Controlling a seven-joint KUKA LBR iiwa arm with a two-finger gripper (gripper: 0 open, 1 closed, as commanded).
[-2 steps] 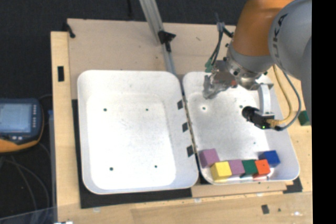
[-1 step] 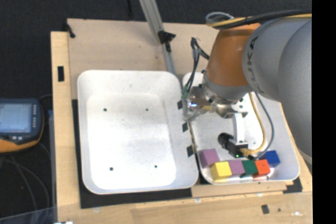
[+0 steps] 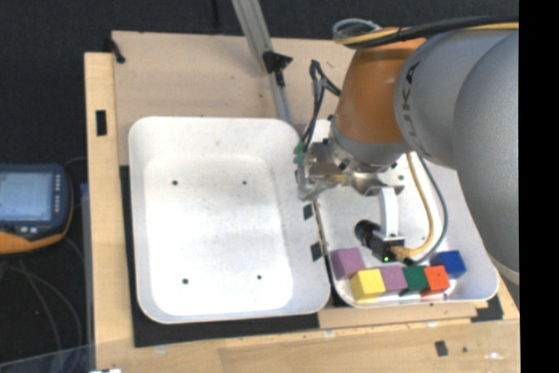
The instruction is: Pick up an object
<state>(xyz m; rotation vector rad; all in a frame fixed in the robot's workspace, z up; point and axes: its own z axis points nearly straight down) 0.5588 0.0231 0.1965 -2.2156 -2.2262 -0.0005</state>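
Several coloured blocks lie along the front wall of the right bin [image 3: 476, 233]: a light purple block [image 3: 348, 260], a yellow block [image 3: 369, 283], another purple block [image 3: 394, 278], a green block [image 3: 412, 278], an orange-red block [image 3: 435, 279] and a blue block [image 3: 450, 262]. My gripper [image 3: 325, 175] hangs over the right bin's left side, near the divide between the bins, behind the blocks. The wrist hides its fingertips, and I see nothing held.
The left bin [image 3: 210, 214] lies beside the right one on the wooden bench. A slanted metal rail [image 3: 249, 9] rises behind the bins. A handheld pendant [image 3: 31, 205] rests off the bench at the left. The big grey arm covers the right bin's far side.
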